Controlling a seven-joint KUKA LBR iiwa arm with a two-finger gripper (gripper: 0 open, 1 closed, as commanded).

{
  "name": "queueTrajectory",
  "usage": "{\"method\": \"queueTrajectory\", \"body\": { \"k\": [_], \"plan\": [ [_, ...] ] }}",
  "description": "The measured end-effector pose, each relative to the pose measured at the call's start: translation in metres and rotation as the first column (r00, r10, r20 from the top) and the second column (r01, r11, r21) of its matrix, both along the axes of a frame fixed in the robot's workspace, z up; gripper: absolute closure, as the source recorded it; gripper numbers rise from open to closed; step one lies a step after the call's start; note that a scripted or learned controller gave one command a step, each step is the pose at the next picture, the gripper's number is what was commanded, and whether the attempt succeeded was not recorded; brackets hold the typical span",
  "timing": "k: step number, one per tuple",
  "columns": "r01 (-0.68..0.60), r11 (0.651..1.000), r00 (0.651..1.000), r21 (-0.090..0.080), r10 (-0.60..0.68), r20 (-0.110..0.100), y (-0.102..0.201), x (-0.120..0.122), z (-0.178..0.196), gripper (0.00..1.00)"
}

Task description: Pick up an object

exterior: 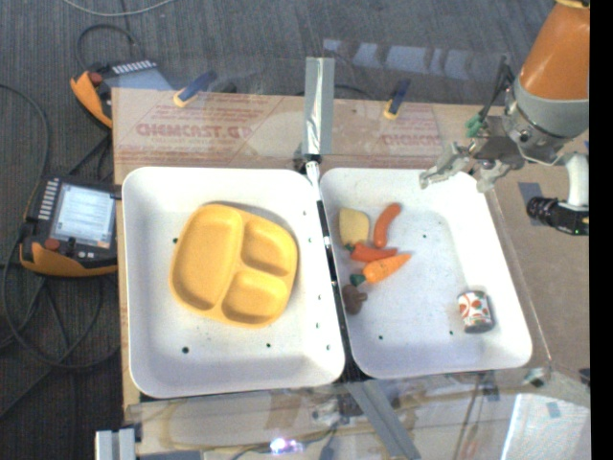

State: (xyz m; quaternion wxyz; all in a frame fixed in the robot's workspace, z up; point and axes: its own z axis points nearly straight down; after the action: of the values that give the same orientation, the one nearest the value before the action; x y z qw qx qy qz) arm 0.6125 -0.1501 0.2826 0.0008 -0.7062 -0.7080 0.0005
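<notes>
- Nearest the camera, at about 5 o'clock in the right bin [508, 348], a small can [476, 310] with a red and white label lies alone on the white floor, well apart from everything else. I judge it the easiest pick, since nothing crowds it.
- At about 9 o'clock in the same bin, close to the left wall, sits a cluster: a dark brownish piece [355, 298] nearest, an orange carrot [387, 267] with a green stub just beyond, a red-orange strip [371, 252], a pale yellow chunk [353, 225] and an orange sausage-like piece [386, 222]. Some of them touch, so a grasp there would likely nudge the neighbours.
- The left bin [144, 286] holds a yellow divided tray [235, 262], lying tilted off square at its middle.
- At about 1 o'clock of the right bin, above the far rim, hangs the tool [458, 168]; its fingers appear spread apart with nothing between them. It sits well away from every object, so no grasp has begun, I judge.
- Both bins rest on a desk [268, 127] covered by printed brown board, with a metal post [318, 103] rising between them at 12 o'clock.
- Beyond, dark carpet [57, 56] carries cables; a handheld pendant [72, 226] lies at 9 o'clock.
</notes>
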Motion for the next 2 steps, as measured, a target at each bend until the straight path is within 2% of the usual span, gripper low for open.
{"method": "queueTrajectory", "body": {
  "k": [1,2],
  "plan": [
    [-0.027,1.000,1.000,0.000,0.027,-0.001,0.020,0.015,-0.158,0.00],
    [-0.168,0.986,0.986,-0.008,0.168,0.013,0.038,-0.011,-0.192,0.00]
  ]
}}
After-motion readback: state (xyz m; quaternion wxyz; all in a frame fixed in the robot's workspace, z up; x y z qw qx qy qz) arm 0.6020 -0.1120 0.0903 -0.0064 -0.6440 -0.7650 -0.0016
